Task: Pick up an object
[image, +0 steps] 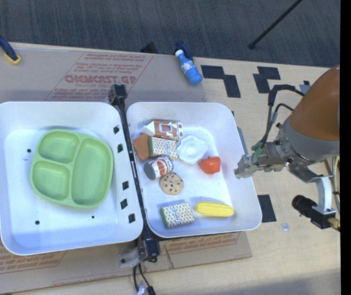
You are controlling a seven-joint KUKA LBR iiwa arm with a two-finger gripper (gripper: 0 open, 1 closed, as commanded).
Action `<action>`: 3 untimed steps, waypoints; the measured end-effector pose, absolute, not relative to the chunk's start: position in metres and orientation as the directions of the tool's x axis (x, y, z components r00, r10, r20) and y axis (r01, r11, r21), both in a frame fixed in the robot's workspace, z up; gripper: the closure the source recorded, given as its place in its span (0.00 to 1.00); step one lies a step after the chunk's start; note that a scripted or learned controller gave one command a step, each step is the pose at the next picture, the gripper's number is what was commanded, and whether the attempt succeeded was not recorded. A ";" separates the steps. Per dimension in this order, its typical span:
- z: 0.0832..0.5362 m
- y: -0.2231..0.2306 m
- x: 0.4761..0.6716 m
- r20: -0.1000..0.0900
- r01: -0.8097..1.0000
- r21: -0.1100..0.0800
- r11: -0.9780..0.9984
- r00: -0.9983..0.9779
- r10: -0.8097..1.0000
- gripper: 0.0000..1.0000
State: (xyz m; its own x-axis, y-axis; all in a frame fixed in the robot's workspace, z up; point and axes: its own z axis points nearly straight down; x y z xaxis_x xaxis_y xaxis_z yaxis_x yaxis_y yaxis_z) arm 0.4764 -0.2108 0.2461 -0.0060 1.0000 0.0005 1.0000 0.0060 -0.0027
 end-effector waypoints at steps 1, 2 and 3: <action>0.271 -0.212 0.477 -0.001 1.000 0.002 0.005 -0.005 1.000 1.00; 0.236 -0.211 0.476 0.001 1.000 -0.003 0.006 -0.006 1.000 1.00; 0.265 -0.211 0.532 0.000 1.000 0.001 0.006 -0.006 1.000 1.00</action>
